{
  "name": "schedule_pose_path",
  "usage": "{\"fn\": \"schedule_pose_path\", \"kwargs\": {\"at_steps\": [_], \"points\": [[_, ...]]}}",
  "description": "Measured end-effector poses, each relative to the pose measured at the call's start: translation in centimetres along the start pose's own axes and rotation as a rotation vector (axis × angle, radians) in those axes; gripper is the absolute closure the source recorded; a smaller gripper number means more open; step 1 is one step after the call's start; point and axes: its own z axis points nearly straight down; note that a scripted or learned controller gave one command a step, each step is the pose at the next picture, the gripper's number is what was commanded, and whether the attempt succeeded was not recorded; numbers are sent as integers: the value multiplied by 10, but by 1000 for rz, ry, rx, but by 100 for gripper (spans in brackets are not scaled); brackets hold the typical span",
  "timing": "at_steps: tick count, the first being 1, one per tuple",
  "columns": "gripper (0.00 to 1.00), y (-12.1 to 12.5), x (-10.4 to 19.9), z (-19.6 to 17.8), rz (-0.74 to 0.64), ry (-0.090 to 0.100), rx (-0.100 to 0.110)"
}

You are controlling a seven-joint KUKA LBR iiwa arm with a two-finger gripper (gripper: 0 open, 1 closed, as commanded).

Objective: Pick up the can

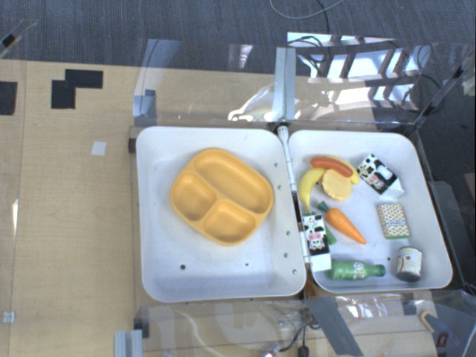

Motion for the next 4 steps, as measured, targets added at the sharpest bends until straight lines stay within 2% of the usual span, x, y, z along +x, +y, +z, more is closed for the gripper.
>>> {"fn": "schedule_pose_path", "kwargs": {"at_steps": [1,2,3,4], "points": [[0,0,0,0,-1,0,0],[0,-44,-33,24,313,-2,11],[0,-98,-58,23,372,-2,10],[0,-113,-67,23,405,-3,11]]}}
